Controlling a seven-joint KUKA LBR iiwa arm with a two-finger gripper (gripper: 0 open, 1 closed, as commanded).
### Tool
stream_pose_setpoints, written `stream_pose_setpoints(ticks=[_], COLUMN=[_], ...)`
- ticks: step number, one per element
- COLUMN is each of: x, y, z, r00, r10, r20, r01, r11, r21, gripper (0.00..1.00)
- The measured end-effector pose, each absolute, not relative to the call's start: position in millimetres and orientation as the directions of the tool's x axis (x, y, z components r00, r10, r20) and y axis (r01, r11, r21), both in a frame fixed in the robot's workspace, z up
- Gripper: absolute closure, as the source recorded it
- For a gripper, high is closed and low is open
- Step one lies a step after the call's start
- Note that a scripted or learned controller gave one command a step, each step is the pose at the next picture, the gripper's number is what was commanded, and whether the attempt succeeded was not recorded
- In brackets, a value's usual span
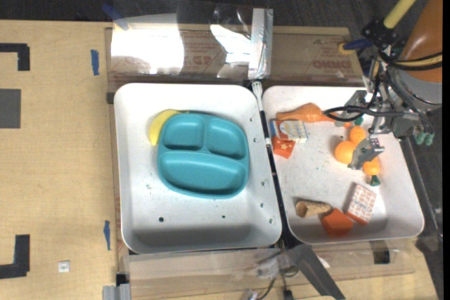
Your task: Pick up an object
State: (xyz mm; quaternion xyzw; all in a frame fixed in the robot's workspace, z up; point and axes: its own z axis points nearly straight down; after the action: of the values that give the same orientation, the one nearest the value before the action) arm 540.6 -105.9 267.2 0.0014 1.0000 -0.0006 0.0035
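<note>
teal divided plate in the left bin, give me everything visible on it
The teal plate looks like smooth moulded plastic, rounded, with three compartments: two smaller ones on the far side and one wide one nearer the camera. It lies flat and right side up around the middle of the left bin. Nothing shows in its compartments. A yellow object sticks out from beneath its far-left edge, touching it.

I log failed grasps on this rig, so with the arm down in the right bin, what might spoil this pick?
1. The end effector sits among clustered orange balls; round objects may roll away or get nudged aside.
2. It works close to the right bin wall, so the fingers might clip the rim.
3. The patterned card lies flat nearby and would probably be hard to pinch.
</note>
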Motion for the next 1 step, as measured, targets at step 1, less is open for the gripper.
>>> stream_pose_setpoints(ticks=[1], x=[557.9], y=[-148.1], z=[94.0], r00=[-1.0], r10=[-0.025], r20=[-0.01], r01=[-0.025], r11=[1.0], r21=[-0.002], gripper=[0.0])
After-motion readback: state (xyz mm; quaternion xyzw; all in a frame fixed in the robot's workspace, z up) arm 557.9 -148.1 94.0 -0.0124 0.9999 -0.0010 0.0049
